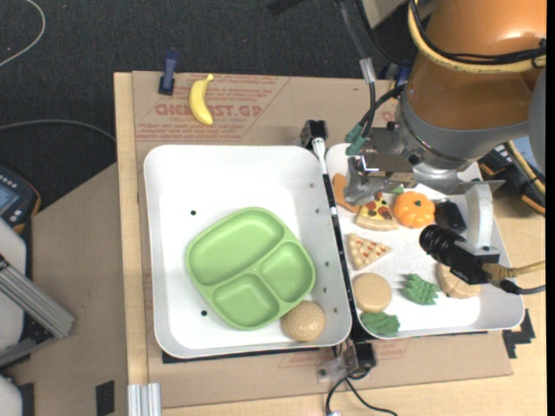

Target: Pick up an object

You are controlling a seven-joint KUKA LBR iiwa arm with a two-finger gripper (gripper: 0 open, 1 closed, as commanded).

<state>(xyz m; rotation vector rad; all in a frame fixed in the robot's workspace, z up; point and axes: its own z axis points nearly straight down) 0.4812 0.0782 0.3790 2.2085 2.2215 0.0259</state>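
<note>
Objects for picking sit in my right white bin [494, 315]: nearest, a green leafy piece [380, 323] and a round tan cookie [373, 290], then a pizza slice [368, 250], then a small orange pumpkin [413, 208]. In the left white bin [165, 232] lie a green divided plate [250, 267] and a beige ball [303, 321]. Farther, my gripper [368, 173] hangs over the right bin's far left corner; its state I cannot tell. Farthest, a yellow banana [202, 99] lies on the bench.
</note>
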